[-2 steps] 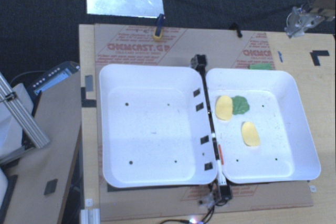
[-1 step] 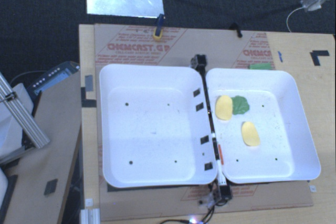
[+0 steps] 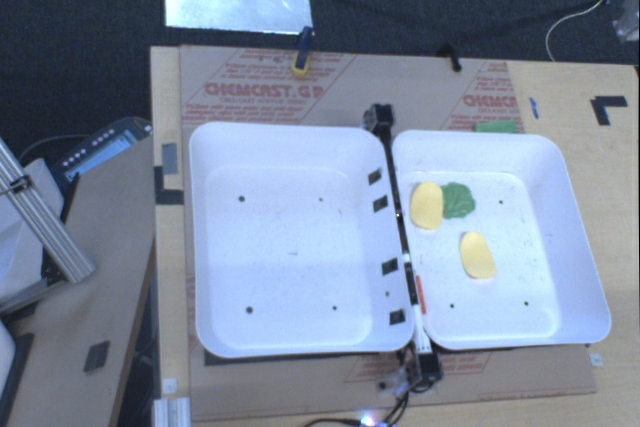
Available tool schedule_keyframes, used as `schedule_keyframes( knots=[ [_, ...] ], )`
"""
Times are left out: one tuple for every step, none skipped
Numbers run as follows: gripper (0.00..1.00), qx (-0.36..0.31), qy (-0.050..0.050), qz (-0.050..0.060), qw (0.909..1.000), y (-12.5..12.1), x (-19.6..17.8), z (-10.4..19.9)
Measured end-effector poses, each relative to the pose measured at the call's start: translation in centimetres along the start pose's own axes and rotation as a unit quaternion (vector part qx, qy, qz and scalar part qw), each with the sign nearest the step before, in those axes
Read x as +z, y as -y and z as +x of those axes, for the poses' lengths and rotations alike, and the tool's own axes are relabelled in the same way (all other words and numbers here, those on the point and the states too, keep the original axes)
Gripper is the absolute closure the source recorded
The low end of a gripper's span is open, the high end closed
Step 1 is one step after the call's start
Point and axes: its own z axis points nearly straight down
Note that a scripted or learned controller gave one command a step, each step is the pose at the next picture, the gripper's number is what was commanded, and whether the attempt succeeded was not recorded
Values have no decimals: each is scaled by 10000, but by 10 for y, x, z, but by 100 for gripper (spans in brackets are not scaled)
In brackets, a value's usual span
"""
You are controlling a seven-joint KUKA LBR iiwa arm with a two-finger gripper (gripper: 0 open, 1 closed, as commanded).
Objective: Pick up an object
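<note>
Two shallow white bins sit side by side on the counter [image 3: 330, 80] — the left bin [image 3: 290, 245] and the right bin [image 3: 500, 245]. In the right bin a yellow piece [image 3: 427, 205] lies touching a green piece [image 3: 458, 200] near the bin's inner wall, and a second yellow piece [image 3: 477, 255] lies just below them, apart from both. Whether the gripper is spread or pressed together cannot be told.

Two flat yellow oval pieces [image 3: 427, 205] [image 3: 477, 255] are lying in my right shallow white plastic bin [image 3: 575, 245]; a small green piece [image 3: 459, 200] is touching the upper one; the left white bin [image 3: 200, 245] is sitting beside it.
</note>
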Motion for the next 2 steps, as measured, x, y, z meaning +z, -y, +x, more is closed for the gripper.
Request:
schedule_keyframes(
  knots=[
    [100, -13, 12, -20, 10000, -28, -33, -35],
    [100, -51, -30, 59, 10000, -1, 84, 39]
  ],
)
